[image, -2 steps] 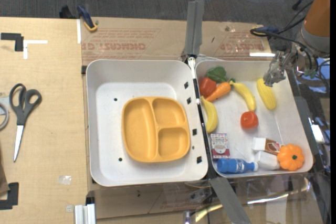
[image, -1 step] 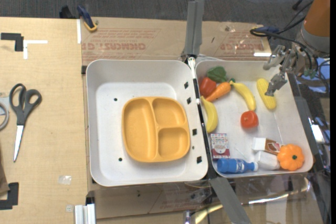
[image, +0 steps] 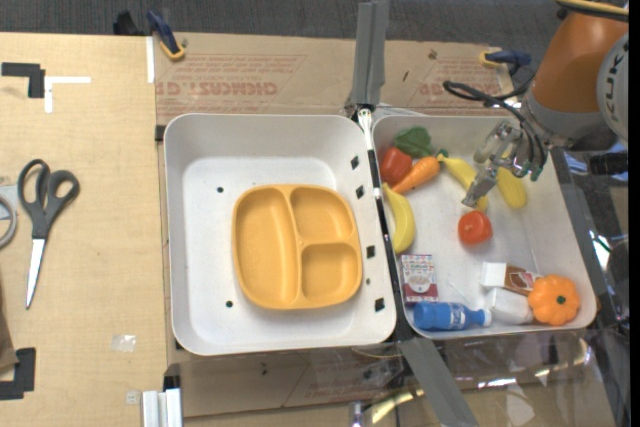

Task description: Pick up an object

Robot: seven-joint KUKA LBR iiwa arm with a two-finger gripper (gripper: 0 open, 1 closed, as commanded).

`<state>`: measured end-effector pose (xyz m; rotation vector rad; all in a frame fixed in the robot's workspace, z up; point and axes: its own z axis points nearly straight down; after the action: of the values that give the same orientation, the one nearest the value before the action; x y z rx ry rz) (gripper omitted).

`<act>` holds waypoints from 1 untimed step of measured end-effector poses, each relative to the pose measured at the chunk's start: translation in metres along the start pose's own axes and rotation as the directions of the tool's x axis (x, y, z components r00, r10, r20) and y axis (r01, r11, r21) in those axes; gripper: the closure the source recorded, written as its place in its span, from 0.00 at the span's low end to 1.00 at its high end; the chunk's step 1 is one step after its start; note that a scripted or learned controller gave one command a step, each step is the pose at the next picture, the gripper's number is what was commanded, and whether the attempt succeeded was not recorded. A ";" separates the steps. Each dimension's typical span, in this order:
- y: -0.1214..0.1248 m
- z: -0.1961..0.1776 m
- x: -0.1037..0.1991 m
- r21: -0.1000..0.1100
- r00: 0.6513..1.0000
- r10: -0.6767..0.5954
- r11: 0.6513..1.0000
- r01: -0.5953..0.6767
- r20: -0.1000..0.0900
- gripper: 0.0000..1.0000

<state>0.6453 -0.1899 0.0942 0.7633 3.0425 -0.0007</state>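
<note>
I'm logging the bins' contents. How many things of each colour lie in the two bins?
Yellow: 4, tray, three bananas
Orange: 2, carrot, pumpkin
Red: 2, tomato, pepper
Blue: 1, bottle
Green: 1, leafy piece
Total: 10

arm [image: 590, 55]: cut by right edge | banana [image: 400, 220]: part-hidden (bin wall)

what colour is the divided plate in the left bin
Yellow-orange divided plate, seen in the camera view.

On the worktop [image: 90, 315] 2 bins sit side by side: a divided plate [image: 297, 246] in the left bin [image: 190, 245], toy food in the right bin [image: 555, 225], scissors [image: 42, 215] far left.
</note>
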 end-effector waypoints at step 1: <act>0.001 -0.011 -0.001 0.000 1.000 -0.003 1.000 0.003 0.006 1.00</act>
<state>0.6470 -0.1895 0.1052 0.7572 3.0379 -0.0028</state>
